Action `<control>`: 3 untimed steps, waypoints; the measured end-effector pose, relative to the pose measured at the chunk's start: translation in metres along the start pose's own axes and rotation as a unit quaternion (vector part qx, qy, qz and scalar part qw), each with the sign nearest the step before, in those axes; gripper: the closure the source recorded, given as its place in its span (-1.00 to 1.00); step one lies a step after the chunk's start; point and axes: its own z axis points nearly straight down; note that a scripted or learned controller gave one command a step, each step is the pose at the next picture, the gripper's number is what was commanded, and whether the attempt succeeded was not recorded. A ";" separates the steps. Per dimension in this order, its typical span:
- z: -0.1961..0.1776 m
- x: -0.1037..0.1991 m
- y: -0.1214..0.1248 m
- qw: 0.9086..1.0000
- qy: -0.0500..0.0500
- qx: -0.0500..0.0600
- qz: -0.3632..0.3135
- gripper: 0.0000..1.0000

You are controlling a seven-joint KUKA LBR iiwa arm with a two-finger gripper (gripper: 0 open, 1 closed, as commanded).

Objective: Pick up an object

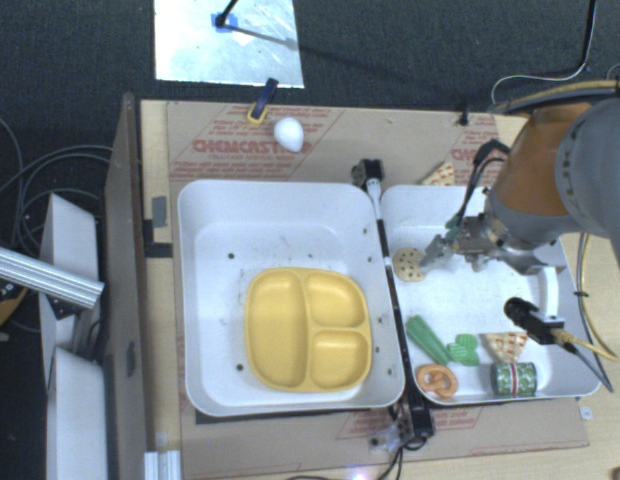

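Note:
My gripper (pixel 442 249) hangs low over the back left part of the right bin (pixel 430 208). Just to its left lies a round tan waffle cookie (pixel 408 264), close to the gripper tip; I cannot tell whether they touch. Along the bin's front lie a long green vegetable (pixel 428 338), a small green piece (pixel 465 349), a pretzel (pixel 436 380), a triangular waffle piece (pixel 506 345) and a green can (pixel 514 377). Nothing shows in the gripper's hold.
The left bin (pixel 220 218) carries a yellow divided plate (pixel 308 328). A white egg (pixel 288 133) and a small yellow and blue thing (pixel 261 103) lie on the cardboard behind the bins. A cracker (pixel 440 175) sits behind the right bin.

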 end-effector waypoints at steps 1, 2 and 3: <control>0.049 -0.121 0.018 1.000 -0.004 0.005 0.011 -1.00; 0.053 -0.093 -0.078 1.000 0.000 0.009 0.009 -1.00; 0.053 0.011 0.029 1.000 0.001 0.001 0.000 -1.00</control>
